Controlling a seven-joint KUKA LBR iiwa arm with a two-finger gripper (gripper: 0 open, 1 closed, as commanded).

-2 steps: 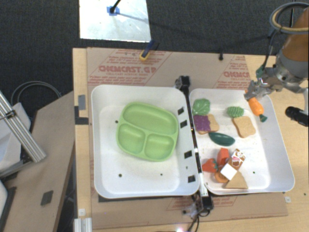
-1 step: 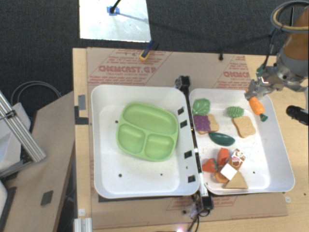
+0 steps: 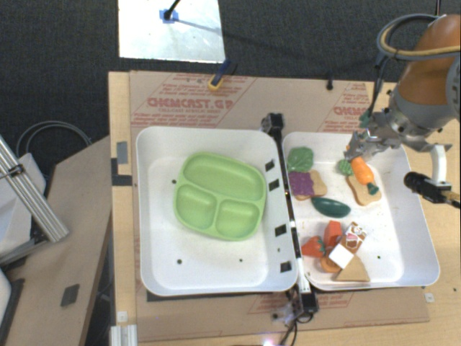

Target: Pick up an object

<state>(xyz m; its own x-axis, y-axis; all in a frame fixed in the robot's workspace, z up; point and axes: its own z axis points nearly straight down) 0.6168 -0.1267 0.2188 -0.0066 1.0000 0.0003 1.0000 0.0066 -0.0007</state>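
Near the far edge of the right bin [image 3: 418, 265], we are seeing the gripper [image 3: 358, 150] hanging just above the toy carrot [image 3: 364, 173]. We cannot tell how it is set. Nothing is looking lifted yet, so we are thinking the grab is not done.

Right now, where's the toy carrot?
In the right bin, near its back right, the carrot lies on a tan slice, just below the hand.
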